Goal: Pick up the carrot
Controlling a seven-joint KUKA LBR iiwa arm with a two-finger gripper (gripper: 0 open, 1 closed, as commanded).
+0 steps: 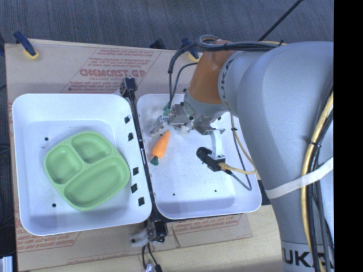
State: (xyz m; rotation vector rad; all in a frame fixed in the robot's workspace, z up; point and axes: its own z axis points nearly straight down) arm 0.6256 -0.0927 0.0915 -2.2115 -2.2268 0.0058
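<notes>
An orange carrot (160,146) with a green stem end lies on the floor of the right bin (193,200), close to its left wall, pointing up and to the right. My gripper (177,119) hangs just above and to the right of the carrot's upper tip, over the back part of the right bin. The wrist and its orange band (205,78) cover most of the gripper from this angle. Nothing shows between the gripper and the carrot but a small gap.
A green divided plate (87,169) rests in the left bin (34,112). A black divider with clips (136,146) runs between the bins. A black connector on a cable (209,158) hangs over the right bin, right of the carrot. The arm's large grey body fills the right side.
</notes>
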